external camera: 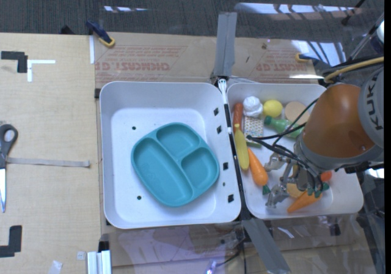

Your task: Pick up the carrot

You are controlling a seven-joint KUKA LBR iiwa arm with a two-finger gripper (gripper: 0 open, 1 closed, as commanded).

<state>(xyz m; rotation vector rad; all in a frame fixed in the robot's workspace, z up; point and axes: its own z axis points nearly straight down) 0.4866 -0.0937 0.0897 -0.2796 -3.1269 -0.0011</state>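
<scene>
Glossy white plastic bins point(110, 162), smooth matt teal plastic tray point(175, 164), pale wood-grain bench point(49, 120).

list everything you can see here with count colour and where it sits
shallow white plastic bins: 2, white, side by side on the bench
teal divided plastic plate: 1, teal, three compartments, in the left bin
orange toy carrots: 2, orange with green tops, right bin; one mid-bin beside the banana, the other near the front edge by the gripper
yellow toy banana: 1, yellow, right bin along its left wall
yellow round toy fruit: 1, yellow, back of the right bin
white toy garlic bulb: 1, white, back of the right bin, left of the yellow fruit
scissors: 1, grey handles, far left edge of the bench
grey KUKA arm with orange band: 1, over the right bin
two-finger gripper: 1, metal, low in the right bin
</scene>
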